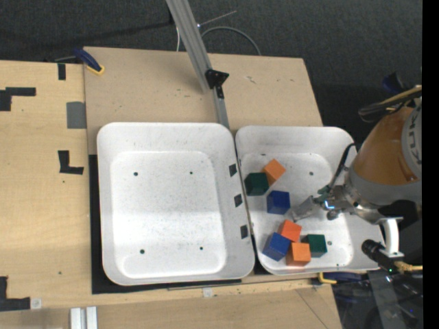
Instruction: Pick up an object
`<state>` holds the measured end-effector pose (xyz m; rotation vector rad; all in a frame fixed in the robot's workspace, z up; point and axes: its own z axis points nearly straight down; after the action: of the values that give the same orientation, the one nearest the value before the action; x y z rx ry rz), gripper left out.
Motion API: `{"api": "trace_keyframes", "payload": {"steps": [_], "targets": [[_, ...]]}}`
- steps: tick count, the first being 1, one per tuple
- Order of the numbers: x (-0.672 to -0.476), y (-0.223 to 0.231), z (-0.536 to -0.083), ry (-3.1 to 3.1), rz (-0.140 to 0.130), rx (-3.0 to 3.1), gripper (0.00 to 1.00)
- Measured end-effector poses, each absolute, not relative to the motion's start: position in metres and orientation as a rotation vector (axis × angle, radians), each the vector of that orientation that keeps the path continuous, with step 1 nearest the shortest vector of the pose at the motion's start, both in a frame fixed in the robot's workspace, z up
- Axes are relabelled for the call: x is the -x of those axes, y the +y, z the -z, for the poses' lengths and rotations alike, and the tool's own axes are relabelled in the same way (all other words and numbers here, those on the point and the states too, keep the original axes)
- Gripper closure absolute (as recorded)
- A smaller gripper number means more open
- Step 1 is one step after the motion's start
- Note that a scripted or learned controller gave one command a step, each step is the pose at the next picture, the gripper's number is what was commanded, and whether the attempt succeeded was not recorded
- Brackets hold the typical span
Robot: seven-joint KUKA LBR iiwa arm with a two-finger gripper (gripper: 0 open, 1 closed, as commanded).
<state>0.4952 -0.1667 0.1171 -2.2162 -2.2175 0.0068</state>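
Orange block (291,230) (blue block (277,246) touching) beside gripper (300,212)

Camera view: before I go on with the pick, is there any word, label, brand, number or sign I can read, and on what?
None can be read.
Blocks in the right bin: plain faces, no print.
Left bin: dark dots, no characters.
Bench: black and grey tape pieces, no lettering.
Arm: a pale patch near the right edge, too blurred to tell if it is text.

The arm (391,160) is cut off at the right edge, and its claw (309,208) is too small to read.
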Motion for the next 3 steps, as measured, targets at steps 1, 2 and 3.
{"api": "trace_keyframes", "payload": {"steps": [1, 2, 3], "targets": [[-0.495, -0.166, -0.091, -2.22, -0.003, 2.22, 0.0], [-0.495, -0.165, -0.101, -2.22, -0.002, 2.217, 1.0], [-0.494, -0.155, -0.15, -2.225, 0.003, 2.221, 1.0]]}}
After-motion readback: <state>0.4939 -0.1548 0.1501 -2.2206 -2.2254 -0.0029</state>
